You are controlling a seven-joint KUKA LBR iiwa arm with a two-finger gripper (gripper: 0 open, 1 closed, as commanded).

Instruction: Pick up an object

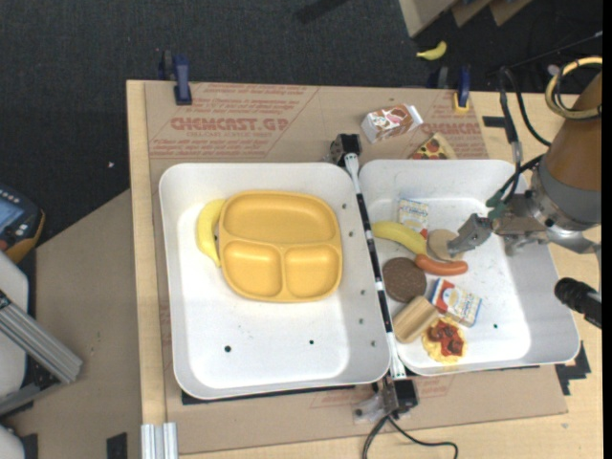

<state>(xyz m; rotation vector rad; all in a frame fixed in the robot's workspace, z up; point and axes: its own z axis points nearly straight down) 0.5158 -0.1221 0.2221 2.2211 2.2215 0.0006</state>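
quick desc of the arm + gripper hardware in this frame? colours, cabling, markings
The arm is grey, with a wide orange band above the wrist. Black cables run alongside it, and a yellowish cable loop sits near its top. The gripper is grey metal with slim dark fingers, standing over the right bin. No readable markings at this resolution.

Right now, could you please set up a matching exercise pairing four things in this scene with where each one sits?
Things:
1. yellow divided tray
2. banana
3. small carton
4. gripper

Places:
A. on the cardboard behind the bins
B. in the left bin
C. over the right bin, by the hot dog
D. in the right bin, near the divider

Pairs: 1-B, 2-D, 3-A, 4-C
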